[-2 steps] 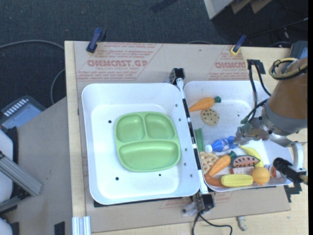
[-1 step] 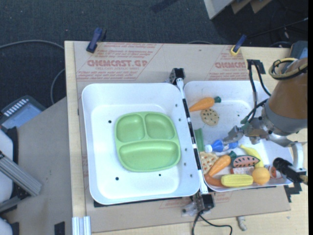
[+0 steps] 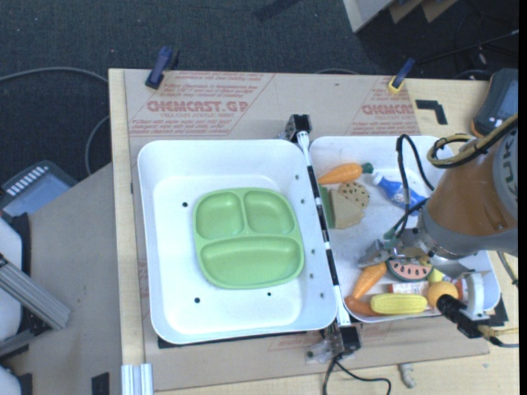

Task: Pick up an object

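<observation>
My arm (image 3: 473, 196) reaches in from the right and bends down over the right bin (image 3: 331, 151), the orange band and grey wrist covering much of that bin's right half. My jaws (image 3: 394, 248) hang low among the toy food, just above the watermelon slice (image 3: 409, 268); whether they are apart or together I cannot tell, since the wrist hides them. Nothing is visibly caught between them. Around that spot lie a small carrot (image 3: 368, 280) to the left, a yellow corn cob (image 3: 398, 304) along the near rim, a cookie (image 3: 352, 201) and a second carrot (image 3: 342, 174) farther back. In the left bin (image 3: 156, 220) a green divided plate (image 3: 247, 237) lies flat in the middle, well apart from me. Both bins sit on the surface (image 3: 206, 105).
</observation>
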Action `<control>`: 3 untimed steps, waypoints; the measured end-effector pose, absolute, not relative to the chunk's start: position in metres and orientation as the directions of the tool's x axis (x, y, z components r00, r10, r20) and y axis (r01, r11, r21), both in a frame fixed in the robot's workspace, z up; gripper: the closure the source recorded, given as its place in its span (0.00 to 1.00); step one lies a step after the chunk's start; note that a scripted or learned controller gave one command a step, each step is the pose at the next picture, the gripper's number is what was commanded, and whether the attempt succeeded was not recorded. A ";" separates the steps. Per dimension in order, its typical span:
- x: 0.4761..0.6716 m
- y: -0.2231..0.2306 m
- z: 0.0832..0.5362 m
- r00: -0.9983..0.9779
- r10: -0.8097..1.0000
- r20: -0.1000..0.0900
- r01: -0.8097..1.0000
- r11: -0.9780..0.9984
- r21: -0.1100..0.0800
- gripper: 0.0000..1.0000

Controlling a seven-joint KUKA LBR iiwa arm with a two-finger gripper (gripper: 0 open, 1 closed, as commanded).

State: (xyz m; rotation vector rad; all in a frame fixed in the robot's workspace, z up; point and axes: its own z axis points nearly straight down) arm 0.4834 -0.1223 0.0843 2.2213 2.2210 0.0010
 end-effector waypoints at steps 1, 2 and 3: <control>0.484 -0.122 0.094 0.000 1.000 -0.001 1.000 0.000 0.004 1.00; 0.525 -0.194 0.150 0.001 1.000 -0.002 1.000 -0.001 0.002 1.00; 0.621 -0.201 0.184 -0.001 1.000 -0.002 1.000 0.001 0.003 1.00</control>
